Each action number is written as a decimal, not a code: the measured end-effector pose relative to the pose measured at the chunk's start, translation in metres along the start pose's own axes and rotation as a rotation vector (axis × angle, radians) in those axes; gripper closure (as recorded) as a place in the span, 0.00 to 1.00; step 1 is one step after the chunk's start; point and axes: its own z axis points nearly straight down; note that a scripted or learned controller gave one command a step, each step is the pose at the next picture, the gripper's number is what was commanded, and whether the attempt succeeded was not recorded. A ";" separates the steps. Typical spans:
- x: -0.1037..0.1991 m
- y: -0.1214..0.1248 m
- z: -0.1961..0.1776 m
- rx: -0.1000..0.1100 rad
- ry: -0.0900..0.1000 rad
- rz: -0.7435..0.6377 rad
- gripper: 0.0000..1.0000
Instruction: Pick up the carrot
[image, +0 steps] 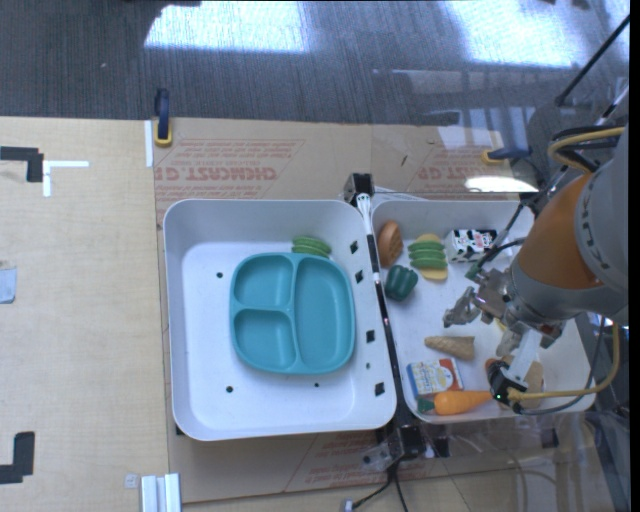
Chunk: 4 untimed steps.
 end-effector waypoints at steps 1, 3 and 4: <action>0.040 0.036 0.020 0.009 -0.005 0.037 0.00; -0.009 -0.026 0.019 0.008 -0.003 0.354 0.00; -0.008 -0.024 0.010 0.007 -0.003 0.350 1.00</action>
